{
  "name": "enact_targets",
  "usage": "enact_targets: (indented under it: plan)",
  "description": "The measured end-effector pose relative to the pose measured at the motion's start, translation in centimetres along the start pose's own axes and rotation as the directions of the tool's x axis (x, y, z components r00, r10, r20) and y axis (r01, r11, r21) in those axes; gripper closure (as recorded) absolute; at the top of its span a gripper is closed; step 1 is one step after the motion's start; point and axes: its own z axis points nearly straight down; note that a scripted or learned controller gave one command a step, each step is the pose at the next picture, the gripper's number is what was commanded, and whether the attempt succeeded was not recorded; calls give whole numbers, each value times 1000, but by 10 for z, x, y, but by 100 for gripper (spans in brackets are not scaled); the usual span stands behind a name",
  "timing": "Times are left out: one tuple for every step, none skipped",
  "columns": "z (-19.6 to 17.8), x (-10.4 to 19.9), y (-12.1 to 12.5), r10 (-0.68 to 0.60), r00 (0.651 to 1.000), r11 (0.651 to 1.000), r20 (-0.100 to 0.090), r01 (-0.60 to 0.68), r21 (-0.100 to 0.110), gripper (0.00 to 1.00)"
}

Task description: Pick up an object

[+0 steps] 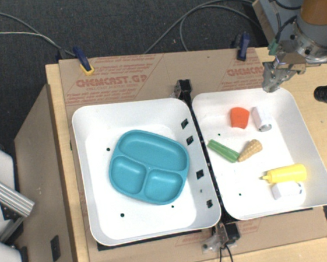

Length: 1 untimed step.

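In the camera view we count two white bins. The left bin (91, 165) holds one blue divided plate (149, 166). The right bin (305, 140) holds six things: one orange cup (239, 117), one small white cylinder (261, 119), one green stick (222, 151), one tan cone (249, 150), one yellow bottle (285, 173), one white block (286, 190). The gripper (272, 81) hangs over the far edge of the right bin, holding nothing; whether it is released or clenched we cannot tell.
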Motion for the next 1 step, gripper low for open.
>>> enact_targets:
  plan:
    - [18,47,-5,-3,1000,1000,-3,3,7,100]
